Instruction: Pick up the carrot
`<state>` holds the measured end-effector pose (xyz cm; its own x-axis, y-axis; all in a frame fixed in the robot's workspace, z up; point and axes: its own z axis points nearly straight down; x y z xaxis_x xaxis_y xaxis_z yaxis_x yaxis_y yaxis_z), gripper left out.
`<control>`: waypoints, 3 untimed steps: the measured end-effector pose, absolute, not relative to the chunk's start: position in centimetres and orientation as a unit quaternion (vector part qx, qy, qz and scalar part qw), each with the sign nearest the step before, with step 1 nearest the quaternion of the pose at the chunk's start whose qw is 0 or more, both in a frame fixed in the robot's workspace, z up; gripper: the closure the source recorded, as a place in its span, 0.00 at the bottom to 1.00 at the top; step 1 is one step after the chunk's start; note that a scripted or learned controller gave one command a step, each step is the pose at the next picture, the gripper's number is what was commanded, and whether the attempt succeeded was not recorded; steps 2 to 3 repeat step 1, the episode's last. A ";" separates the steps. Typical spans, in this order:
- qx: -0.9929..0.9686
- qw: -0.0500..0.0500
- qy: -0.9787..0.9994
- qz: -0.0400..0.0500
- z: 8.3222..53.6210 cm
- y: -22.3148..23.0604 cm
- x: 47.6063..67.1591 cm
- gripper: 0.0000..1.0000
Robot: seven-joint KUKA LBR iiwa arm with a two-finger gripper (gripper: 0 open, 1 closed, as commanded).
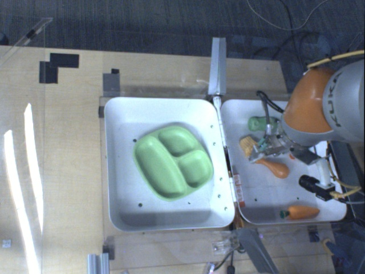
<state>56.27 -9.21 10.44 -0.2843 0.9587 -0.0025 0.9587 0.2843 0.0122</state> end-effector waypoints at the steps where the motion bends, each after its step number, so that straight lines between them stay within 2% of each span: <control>1: 0.667 0.003 0.745 0.002 20.2 -4.9 52.7 1.00; 3: 0.667 0.003 0.745 0.002 20.2 -4.9 52.7 1.00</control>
